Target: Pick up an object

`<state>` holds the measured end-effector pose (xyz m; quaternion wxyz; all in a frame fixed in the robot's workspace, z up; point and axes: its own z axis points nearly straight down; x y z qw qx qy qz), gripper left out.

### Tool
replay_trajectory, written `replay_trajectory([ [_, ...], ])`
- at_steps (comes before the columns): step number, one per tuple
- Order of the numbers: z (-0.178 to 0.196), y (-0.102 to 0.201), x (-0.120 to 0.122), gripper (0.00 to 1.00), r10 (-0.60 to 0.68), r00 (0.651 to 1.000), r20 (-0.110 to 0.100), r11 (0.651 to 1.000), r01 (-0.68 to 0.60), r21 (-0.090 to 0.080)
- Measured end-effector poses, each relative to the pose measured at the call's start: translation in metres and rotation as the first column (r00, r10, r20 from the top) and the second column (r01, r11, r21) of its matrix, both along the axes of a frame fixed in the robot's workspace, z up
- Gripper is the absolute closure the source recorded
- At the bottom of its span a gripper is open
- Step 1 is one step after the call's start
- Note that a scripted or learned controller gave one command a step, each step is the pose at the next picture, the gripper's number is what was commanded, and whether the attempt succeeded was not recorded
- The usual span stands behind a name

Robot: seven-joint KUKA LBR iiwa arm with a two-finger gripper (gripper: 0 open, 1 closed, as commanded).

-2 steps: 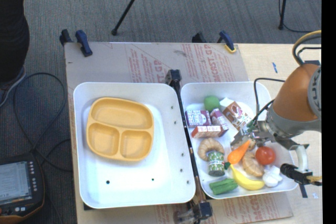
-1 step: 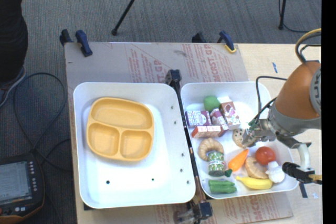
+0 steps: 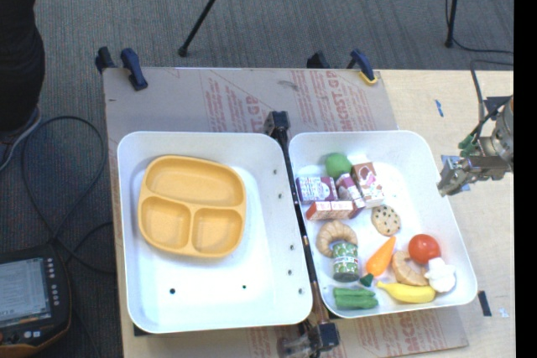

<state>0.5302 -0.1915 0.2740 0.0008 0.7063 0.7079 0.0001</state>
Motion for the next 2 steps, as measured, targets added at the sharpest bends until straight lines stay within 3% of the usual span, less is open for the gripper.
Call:
replay_trajectory([
  [1,-0.0526,-0.0157,0.0724,1.0,0.002,1.0,-0.004,1.0,-0.002,0.002],
  [2,-0.0521,-0.016,0.0725,0.0,0.002,1.0,-0.003,1.0,-0.002,0.001],
])
